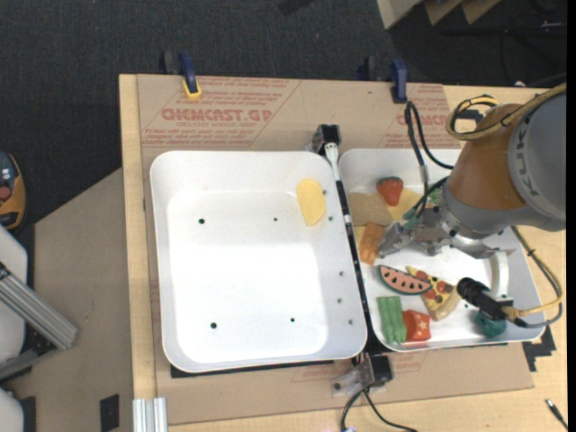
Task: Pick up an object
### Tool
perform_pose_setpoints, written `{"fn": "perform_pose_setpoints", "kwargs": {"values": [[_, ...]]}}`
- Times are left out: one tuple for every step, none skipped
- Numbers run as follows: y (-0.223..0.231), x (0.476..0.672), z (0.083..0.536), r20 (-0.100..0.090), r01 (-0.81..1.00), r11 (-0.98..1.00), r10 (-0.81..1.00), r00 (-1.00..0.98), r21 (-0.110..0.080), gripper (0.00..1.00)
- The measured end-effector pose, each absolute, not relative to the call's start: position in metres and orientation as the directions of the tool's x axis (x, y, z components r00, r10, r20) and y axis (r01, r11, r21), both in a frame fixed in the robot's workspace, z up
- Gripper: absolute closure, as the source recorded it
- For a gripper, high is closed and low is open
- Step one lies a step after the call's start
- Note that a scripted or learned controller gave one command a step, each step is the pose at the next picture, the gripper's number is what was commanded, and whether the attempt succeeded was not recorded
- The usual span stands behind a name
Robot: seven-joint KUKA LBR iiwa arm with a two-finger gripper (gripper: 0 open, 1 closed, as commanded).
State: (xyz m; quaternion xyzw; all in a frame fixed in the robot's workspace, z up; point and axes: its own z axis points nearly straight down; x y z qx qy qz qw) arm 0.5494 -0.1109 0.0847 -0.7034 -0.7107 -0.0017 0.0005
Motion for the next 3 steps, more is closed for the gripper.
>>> {"fn": "perform_pose_setpoints", "kwargs": {"values": [[-0.104,0.612,0.085,-0.003,1.0,0.003,1.0,-0.003,0.005,0.0],[-0.132,0.622,0.085,-0.002,1.0,-0.002,1.0,0.002,0.003,0.0],[-0.105,0.654,0.085,-0.001,1.0,0.004,1.0,-0.004,0.004,0.0]]}}
